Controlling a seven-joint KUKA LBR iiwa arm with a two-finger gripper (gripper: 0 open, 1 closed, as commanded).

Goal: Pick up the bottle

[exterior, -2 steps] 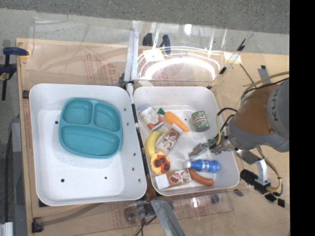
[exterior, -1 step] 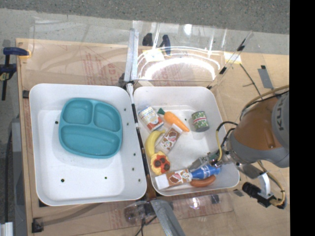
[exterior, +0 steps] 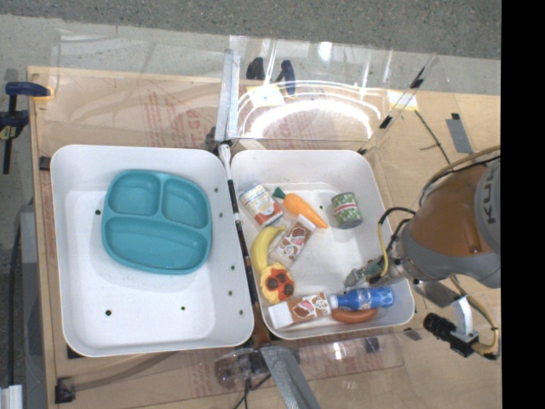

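The bottle (exterior: 366, 299) is blue with a white cap end and lies on its side near the front right corner of the right bin (exterior: 371, 177). Beneath it against the bin's front wall is a red sausage-like toy (exterior: 353, 316). My gripper (exterior: 364, 274) hangs low over the bin just behind the bottle, very close to its top side. The grey arm with its orange band (exterior: 450, 226) reaches in from the right. Nothing shows as lifted off the bin floor.
The right bin also holds a green can (exterior: 345, 210), a carrot (exterior: 304, 210), a banana (exterior: 265, 246), a small tub (exterior: 258, 201), a snack carton (exterior: 292, 240), a red-yellow toy (exterior: 276, 282) and a flat box (exterior: 307, 307). A teal divided plate (exterior: 157, 221) lies in the left bin.
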